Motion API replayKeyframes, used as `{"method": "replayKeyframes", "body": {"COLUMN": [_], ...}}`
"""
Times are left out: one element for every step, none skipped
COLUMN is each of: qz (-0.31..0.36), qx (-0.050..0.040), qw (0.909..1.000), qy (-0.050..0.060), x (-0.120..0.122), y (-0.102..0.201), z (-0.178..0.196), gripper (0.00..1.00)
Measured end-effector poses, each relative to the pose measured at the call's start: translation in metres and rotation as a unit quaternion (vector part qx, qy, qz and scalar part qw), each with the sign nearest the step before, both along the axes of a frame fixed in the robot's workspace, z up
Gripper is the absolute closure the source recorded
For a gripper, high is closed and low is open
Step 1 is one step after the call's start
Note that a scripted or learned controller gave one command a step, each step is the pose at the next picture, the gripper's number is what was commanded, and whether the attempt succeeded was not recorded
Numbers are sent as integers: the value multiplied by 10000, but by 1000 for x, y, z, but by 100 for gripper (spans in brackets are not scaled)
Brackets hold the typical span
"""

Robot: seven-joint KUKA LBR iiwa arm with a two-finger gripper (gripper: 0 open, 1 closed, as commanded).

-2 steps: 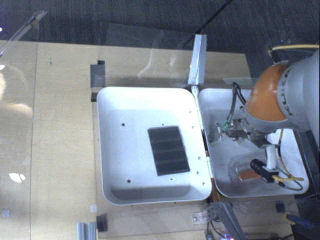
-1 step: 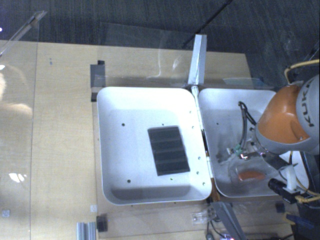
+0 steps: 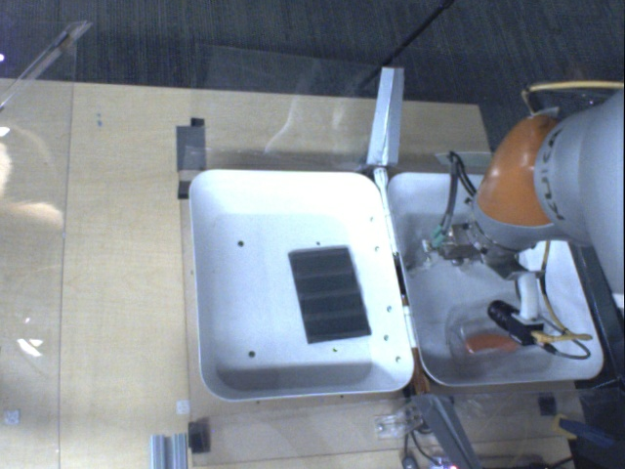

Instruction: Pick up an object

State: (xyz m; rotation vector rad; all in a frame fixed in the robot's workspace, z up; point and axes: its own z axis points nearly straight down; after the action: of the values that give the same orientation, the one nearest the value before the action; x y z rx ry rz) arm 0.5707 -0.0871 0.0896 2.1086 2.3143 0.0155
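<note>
A black ribbed rectangular pad (image 3: 330,293) lies flat in the middle of the left bin (image 3: 225,262). In the right bin (image 3: 430,355), near its front, a small reddish-orange thing (image 3: 481,343) rests inside what looks like a clear round container. My gripper (image 3: 449,248) hangs low over the back left part of the right bin, under the grey wrist and orange band. It is above and to the left of the reddish thing and apart from it. The arm hides much of the right bin's far side.
A metal post (image 3: 387,115) stands at the back between the two bins. The shared bin wall (image 3: 398,272) runs just left of the gripper. Wooden bench surface (image 3: 107,262) stretches to the left, with small black clamps at the left bin's corners.
</note>
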Motion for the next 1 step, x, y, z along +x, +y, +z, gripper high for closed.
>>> {"method": "replayKeyframes", "body": {"qz": [-1371], "qx": [12], "qw": [9905], "qy": [45], "x": [59], "y": [55], "z": [97], "gripper": [0]}}
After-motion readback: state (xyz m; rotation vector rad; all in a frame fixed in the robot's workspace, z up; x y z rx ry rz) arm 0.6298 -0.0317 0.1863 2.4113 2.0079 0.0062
